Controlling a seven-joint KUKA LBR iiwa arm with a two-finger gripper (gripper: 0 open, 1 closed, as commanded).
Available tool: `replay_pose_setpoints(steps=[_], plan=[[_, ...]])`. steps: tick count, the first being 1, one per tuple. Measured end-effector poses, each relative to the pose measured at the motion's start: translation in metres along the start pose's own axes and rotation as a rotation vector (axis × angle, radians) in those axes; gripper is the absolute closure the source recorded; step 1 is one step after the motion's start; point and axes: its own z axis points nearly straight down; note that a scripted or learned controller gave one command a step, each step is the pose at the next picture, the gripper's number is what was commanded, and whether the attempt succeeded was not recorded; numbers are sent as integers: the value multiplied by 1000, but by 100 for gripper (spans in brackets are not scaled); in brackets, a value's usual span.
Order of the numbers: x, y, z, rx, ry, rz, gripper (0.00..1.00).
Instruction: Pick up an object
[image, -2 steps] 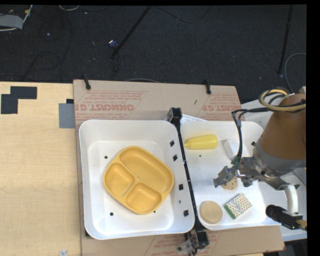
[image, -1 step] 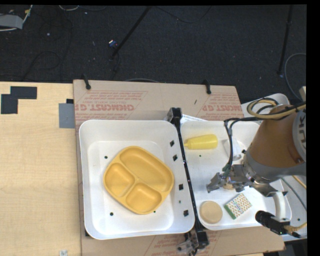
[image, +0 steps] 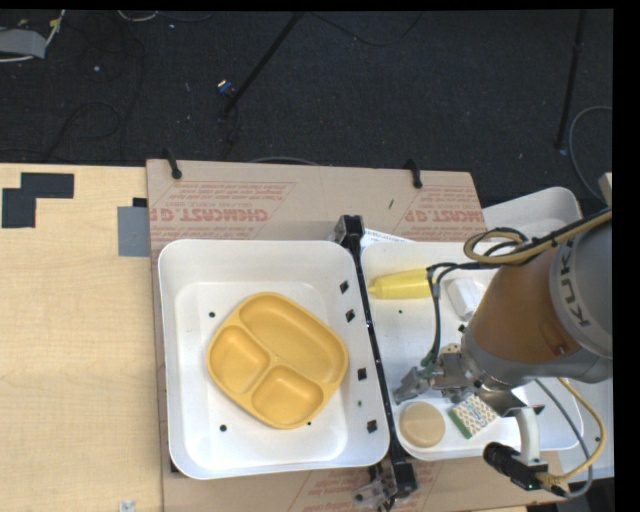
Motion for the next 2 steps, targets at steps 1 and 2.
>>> replay_pose_setpoints(steps=[1, 2], plan=[[-2, 1, -13, -2, -1, 4, 100], [-4, 1, -54, -10, -3, 0, 100]])
